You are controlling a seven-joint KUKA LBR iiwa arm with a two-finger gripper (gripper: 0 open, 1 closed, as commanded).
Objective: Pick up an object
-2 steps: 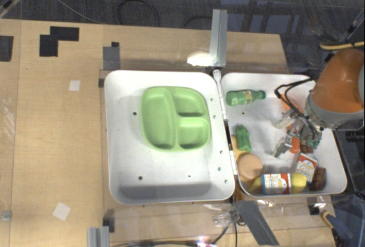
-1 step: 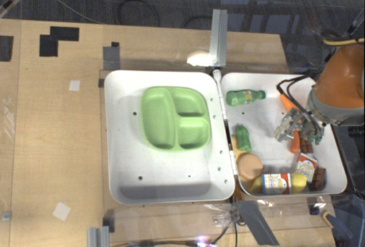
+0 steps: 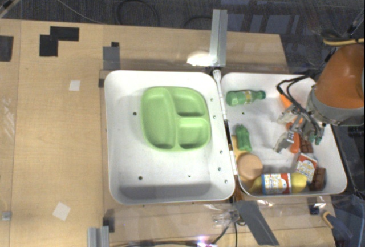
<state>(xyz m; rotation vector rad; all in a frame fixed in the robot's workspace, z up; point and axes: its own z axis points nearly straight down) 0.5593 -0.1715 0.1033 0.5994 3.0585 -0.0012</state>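
My gripper (image 3: 299,138) hangs low over the right side of the right bin (image 3: 268,81), below the arm's orange band (image 3: 341,81). It looks open, fingers spread over an orange carrot-like piece (image 3: 293,143) that lies on the bin floor. I see nothing lifted. A second orange piece (image 3: 284,101) lies just behind it. Also in this bin are a green bottle (image 3: 245,96), a small green object (image 3: 243,138), a tan round object (image 3: 249,166), a yellow bottle (image 3: 276,183) lying on its side, a red and white box (image 3: 306,167) and a brown object (image 3: 318,178).
The left bin (image 3: 122,126) holds a green divided tray (image 3: 174,117). A metal post (image 3: 218,37) stands behind the wall between the two bins. Black cables (image 3: 291,87) trail from the wrist over the right bin's back edge.
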